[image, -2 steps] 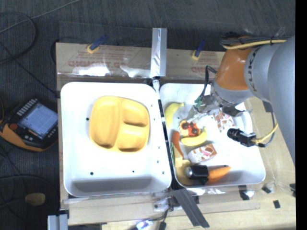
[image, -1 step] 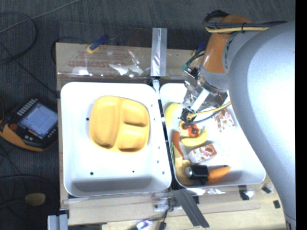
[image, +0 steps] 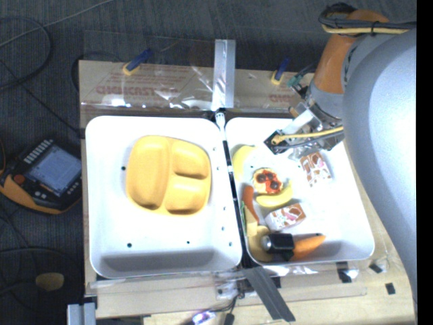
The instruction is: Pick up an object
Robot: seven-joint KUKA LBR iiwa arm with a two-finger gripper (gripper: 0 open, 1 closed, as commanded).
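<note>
Arm (image: 389, 134) reaches over right bin's (image: 342, 212) toy food (image: 277, 198)

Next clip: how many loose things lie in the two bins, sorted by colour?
Yellow: 4 (yellow tray in the left bin; three yellow pieces)
Orange: 2 (orange pieces)
White with red print: 2 (packets)
Black: 1 (black block)
Red-and-black: 1 (round piece)
Total: 10
</note>
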